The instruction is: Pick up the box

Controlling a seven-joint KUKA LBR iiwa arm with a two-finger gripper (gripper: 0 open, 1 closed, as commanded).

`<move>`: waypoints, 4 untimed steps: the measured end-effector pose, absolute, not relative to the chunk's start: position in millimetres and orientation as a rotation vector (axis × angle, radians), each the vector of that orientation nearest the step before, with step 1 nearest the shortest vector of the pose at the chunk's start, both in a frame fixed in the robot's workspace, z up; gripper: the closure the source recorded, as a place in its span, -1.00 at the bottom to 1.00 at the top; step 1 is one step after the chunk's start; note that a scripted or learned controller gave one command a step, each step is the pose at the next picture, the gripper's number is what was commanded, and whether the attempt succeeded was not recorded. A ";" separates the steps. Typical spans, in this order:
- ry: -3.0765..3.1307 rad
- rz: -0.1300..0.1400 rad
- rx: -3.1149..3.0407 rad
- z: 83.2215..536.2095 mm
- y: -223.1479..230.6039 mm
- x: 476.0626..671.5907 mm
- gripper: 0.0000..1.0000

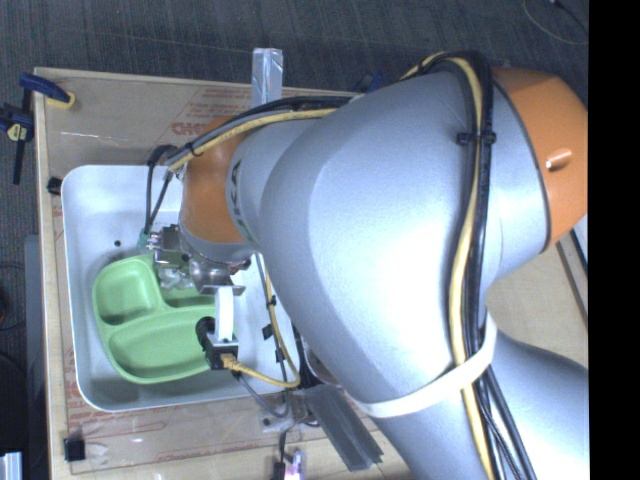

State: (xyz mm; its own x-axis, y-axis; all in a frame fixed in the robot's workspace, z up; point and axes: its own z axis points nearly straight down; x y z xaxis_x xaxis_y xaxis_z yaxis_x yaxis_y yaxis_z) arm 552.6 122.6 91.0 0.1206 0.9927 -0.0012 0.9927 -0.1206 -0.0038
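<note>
A light green box (140, 318), a shallow tray with two compartments, lies in the left white bin (85, 208) toward its front left. My gripper (183, 268) hangs low over the box's upper right rim, under the orange wrist band (205, 203). The wrist body hides the fingertips and the part of the box beneath them. A white and black fitting (222, 328) on the wrist sits over the box's right edge.
The grey arm (400, 248) covers the right bin and most of the bench. A yellow cable (262, 376) loops along the left bin's front right corner. Bare white bin floor shows behind and left of the box.
</note>
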 end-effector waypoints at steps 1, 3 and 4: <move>-2.082 0.005 -2.350 90.9 122.6 552.6 -1.00; -2.134 0.004 -2.305 91.8 177.7 521.4 -1.00; -2.133 0.004 -2.305 91.7 177.8 521.4 -1.00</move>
State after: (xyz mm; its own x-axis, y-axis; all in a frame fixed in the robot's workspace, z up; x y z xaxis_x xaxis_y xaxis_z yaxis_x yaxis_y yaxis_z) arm 521.4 177.8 91.7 0.0772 0.9970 -0.0011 0.9970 -0.0772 -0.0023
